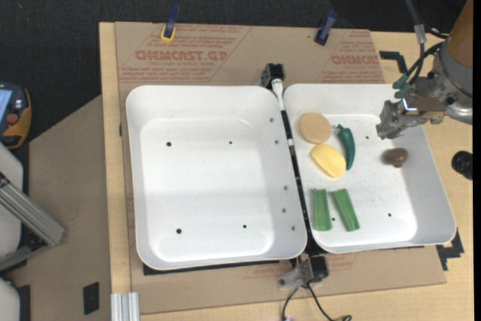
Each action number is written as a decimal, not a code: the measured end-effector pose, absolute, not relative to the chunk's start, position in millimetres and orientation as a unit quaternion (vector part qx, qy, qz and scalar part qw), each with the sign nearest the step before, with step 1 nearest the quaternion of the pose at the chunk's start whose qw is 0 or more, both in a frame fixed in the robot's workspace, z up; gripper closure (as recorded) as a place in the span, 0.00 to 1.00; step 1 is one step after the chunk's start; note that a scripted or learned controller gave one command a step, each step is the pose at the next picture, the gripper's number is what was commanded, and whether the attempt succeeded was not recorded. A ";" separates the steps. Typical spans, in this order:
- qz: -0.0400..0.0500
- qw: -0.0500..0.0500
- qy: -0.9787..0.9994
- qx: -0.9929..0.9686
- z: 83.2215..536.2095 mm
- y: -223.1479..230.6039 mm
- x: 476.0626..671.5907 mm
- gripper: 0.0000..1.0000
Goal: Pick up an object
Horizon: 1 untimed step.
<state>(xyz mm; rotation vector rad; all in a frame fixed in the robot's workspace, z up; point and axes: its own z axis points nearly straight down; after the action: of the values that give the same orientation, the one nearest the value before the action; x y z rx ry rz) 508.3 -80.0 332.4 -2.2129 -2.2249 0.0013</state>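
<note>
White plastic bins sit side by side on a cardboard sheet [225,49] printed "CHEMCAST GP" in red. Inside the right bin [421,207] lie a tan disc [316,127], a yellow lump [328,160], a dark green pepper shape [346,146], two green sticks [334,209] and a small brown piece [396,156]. Near the bin's right wall, the gripper [392,121] hangs just above the brown piece, holding nothing. That piece looks light, hard and rounded, likely to roll; pinching across its middle seems safest.
</note>
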 end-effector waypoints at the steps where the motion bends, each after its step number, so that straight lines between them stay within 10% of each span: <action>1: 0.001 0.004 -0.710 -0.704 294.5 -7.0 477.8 1.00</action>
<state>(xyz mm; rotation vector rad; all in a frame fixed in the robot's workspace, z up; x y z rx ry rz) 477.8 -7.0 294.5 -2.2072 -2.2249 0.0043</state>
